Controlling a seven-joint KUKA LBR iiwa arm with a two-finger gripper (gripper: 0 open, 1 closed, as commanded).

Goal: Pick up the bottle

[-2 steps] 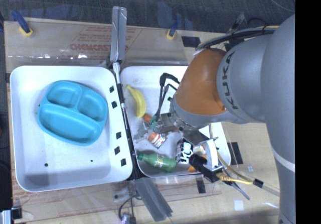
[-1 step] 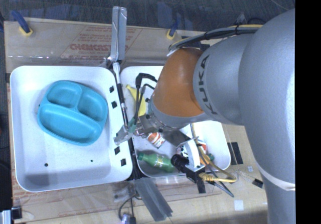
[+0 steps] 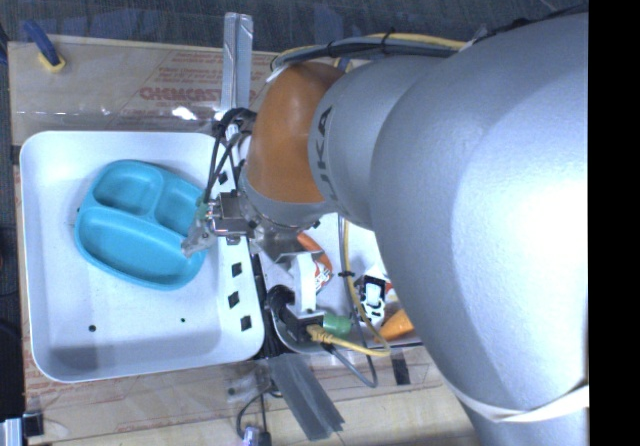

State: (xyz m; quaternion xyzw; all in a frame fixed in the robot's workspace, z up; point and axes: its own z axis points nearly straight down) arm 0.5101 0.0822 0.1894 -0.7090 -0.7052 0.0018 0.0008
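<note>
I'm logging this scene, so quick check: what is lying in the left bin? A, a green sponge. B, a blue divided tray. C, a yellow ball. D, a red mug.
B: a blue tray with two compartments lies in the upper part of the left bin, near the arm.

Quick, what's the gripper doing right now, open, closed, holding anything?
Gripper: at the right edge of the blue tray in the left bin; open or closed cannot be told, and no bottle is seen in it.
</note>
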